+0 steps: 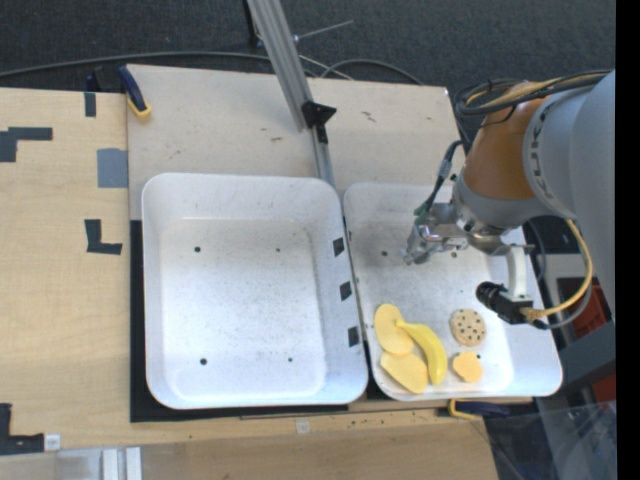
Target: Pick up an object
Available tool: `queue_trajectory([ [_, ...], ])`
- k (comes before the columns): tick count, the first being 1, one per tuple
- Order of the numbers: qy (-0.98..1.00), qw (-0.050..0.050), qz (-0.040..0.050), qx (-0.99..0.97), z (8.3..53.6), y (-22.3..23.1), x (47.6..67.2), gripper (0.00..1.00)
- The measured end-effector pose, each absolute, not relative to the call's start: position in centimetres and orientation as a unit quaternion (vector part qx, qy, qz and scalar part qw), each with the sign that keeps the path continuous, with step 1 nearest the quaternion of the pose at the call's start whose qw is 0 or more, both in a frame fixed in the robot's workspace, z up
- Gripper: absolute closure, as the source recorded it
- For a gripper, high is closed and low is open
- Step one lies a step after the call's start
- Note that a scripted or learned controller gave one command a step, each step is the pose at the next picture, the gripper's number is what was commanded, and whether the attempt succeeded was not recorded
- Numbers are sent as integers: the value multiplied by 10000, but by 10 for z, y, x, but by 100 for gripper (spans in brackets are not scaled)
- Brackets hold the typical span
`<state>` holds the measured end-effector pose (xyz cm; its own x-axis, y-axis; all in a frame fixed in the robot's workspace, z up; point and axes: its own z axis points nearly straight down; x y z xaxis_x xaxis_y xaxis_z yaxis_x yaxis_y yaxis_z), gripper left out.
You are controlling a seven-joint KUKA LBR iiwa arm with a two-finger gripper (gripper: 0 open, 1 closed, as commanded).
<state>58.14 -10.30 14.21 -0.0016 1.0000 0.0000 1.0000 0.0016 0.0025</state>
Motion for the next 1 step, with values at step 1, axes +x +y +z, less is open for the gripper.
queue_trajectory([
  [1, 7079, 12, 10, 7063, 191, -95, 588, 100],
])
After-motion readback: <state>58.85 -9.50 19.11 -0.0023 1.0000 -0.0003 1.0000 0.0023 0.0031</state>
